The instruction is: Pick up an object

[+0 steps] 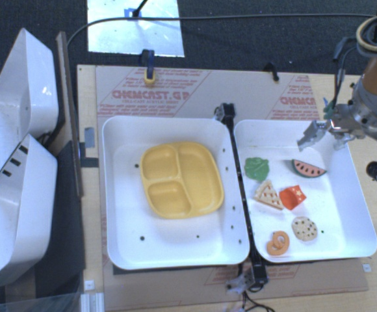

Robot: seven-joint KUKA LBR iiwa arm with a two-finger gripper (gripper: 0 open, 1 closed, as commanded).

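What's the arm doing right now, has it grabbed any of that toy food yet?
Gripper over right white bin, upper edge, nothing between fingers. Red watermelon slice nearest, just below it, untouched. Nothing in the way.

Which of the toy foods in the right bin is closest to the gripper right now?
The watermelon slice, red with a green rind, lies just below the gripper at the bin's far side. The other five pieces lie farther off, toward the middle and near edge.

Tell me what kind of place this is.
Probably a robot lab test bench for pick-and-place trials, not a kitchen. Two white bins sit clamped on a cardboard sheet; one holds a yellow divided tray, the other toy food such as a watermelon slice, below the gripper.
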